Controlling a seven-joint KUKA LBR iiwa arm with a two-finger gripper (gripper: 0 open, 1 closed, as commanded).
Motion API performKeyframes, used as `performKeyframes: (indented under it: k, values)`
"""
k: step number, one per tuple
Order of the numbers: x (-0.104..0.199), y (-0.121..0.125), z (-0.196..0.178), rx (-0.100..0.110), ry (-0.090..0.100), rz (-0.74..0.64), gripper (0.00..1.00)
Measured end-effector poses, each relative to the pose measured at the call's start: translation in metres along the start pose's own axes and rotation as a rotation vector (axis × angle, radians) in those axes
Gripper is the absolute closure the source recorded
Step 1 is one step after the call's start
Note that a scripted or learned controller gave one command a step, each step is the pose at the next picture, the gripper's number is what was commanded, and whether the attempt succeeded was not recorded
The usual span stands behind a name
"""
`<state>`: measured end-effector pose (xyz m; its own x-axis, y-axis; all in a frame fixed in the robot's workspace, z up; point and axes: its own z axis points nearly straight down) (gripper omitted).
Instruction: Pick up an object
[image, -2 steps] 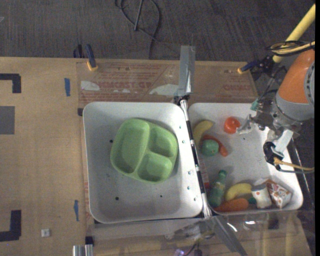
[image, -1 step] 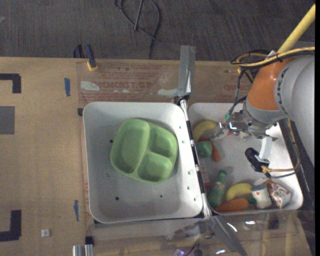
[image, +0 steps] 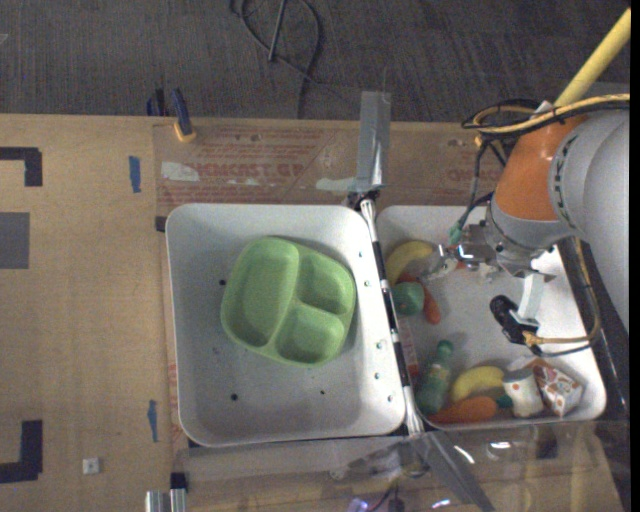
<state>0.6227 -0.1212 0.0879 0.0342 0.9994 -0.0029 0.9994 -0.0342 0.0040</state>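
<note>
Wooden bench (image: 90, 300) under you, two white bins side by side.
Your gripper (image: 445, 262) hovers in the right bin (image: 580, 310) by the yellow banana (image: 405, 258); you cannot tell its grasp. A green divided plate (image: 290, 300) sits in the left bin (image: 200, 380).

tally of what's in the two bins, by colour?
Green: 3 - divided plate, small green piece, bottle
Yellow: 2 - banana, banana
Orange: 2 - carrot, carrot
White/mixed: 2 - cup, small carton
Total: 9
</note>
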Motion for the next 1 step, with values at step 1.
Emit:
performKeyframes:
  k: [1]
  values:
    - [-0.0485,0.0469,-0.0652,0.003,0.001,0.083,0.00]
